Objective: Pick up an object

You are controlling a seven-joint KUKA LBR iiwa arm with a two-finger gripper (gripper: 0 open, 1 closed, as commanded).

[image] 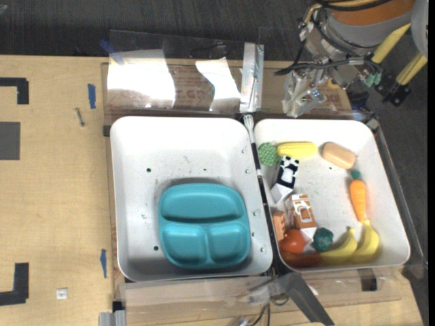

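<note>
My gripper (304, 100) hangs above the far rim of the right bin (380, 182), with nothing between its fingers that I can make out. Inside that bin lie a yellow corn cob (297, 150), a green bumpy ball (268, 154), a tan bread roll (338, 155), a carrot (358, 198), bananas (353, 244), a black-and-white carton (288, 172), an orange-and-white carton (301, 213), a red tomato (293, 243) and a small dark green piece (323, 238). The gripper is beyond the corn cob, apart from every object.
The left bin (136, 148) holds a teal divided tray (203, 224). A clear plastic sheet (177, 80) and a metal strip (251, 77) lie behind the bins. The wooden bench (47, 182) extends to the left. The arm's orange band (370, 2) is at top right.
</note>
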